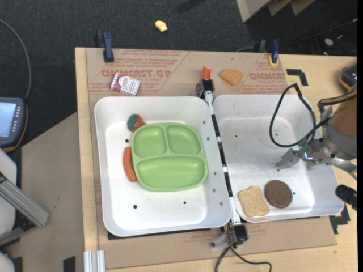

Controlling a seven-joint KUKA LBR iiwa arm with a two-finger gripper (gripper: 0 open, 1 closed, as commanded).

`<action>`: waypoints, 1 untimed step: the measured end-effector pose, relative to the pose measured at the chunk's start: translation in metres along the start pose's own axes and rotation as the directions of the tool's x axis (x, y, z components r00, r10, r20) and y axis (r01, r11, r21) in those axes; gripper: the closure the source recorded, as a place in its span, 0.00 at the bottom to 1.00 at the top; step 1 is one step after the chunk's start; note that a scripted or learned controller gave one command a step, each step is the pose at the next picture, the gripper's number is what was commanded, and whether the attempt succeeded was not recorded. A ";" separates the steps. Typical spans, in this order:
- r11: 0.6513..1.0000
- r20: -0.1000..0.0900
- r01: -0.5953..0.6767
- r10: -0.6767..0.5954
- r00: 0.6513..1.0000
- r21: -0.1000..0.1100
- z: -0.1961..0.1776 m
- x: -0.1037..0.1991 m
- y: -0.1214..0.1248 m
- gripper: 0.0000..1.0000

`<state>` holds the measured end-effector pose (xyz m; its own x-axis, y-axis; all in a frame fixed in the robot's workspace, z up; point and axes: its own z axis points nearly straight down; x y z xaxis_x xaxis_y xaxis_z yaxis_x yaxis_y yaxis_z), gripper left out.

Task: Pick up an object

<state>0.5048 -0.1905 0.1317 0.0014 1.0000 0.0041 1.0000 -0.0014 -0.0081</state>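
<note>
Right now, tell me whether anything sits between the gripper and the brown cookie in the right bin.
Nothing visible does. The gripper hangs over bare bin floor, and the brown cookie lies just below it in the picture, with a pale cracker touching its left side.

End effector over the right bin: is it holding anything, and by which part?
Nothing. The end effector hangs above bare bin floor, apart from the brown cookie and the cracker.

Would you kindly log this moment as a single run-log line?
gripper: above right bin, holding nothing | brown round cookie and tan cracker: right bin front | green tray: left bin
</note>
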 end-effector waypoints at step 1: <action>1.000 0.001 0.005 -0.005 1.000 -0.008 0.041 -0.028 0.048 0.00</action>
